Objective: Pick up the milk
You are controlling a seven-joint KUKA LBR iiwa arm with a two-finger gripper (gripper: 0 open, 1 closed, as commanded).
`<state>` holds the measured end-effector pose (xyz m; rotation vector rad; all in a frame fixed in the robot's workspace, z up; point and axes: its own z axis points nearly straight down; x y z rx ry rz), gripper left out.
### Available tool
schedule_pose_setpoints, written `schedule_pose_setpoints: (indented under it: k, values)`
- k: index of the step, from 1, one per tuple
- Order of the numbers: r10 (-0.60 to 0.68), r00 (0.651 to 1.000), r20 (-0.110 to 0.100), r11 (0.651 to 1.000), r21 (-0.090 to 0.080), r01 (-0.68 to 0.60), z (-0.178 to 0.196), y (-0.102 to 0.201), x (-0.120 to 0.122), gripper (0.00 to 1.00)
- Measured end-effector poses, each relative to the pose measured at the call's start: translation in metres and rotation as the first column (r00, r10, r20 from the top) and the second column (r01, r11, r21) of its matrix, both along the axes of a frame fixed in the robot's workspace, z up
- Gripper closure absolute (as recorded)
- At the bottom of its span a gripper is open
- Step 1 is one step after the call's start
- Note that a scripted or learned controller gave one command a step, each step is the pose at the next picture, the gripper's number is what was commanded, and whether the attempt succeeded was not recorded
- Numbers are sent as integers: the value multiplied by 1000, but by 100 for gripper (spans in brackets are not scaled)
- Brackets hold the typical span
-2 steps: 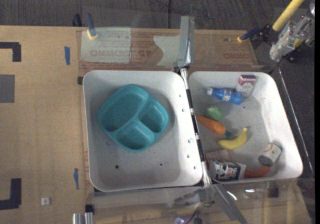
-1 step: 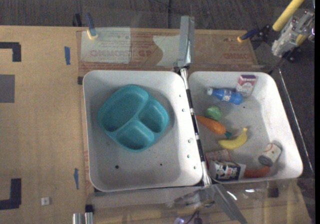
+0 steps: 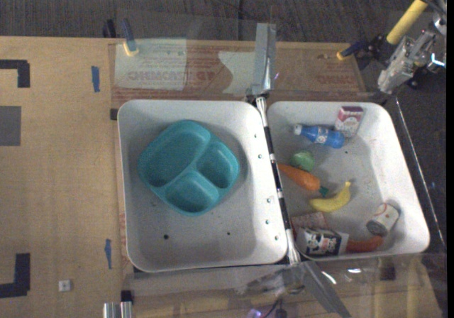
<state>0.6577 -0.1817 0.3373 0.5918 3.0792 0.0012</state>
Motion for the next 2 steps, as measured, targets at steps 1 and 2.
schedule_pose_setpoints:
  k: [1, 2]
  values:
    - [24, 1000, 4, 1000, -3, -24, 78, -42, -7, 100]
    - [22, 1000, 0, 1000, -1, -22, 62, 0, -12, 100]
